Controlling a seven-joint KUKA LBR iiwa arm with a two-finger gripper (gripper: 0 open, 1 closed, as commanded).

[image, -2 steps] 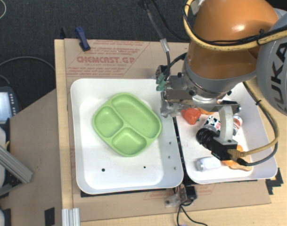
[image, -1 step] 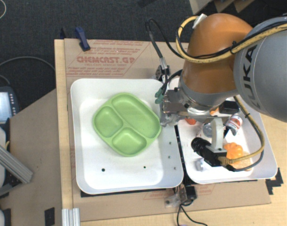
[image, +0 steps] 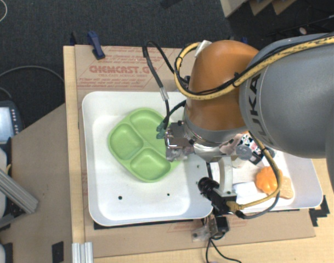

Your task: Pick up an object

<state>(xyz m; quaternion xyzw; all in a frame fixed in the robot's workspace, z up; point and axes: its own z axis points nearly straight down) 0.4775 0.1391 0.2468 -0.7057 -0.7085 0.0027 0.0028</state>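
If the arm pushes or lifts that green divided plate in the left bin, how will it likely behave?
The green divided plate looks like thin moulded plastic, so probably stiff and light. It lies flat on the smooth left bin, so a push would likely slide it rather than tip it. Its low rim may give little to grip.

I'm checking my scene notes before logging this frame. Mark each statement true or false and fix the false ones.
1. A green divided plate lies in the left bin. True.
2. The plate has a single compartment. False: it shows three.
3. An orange object lies in the right bin. True.
4. The arm is blue with a green band. False: it is grey with an orange band.
5. The bins rest on bare metal. False: a brown printed board lies beneath them.
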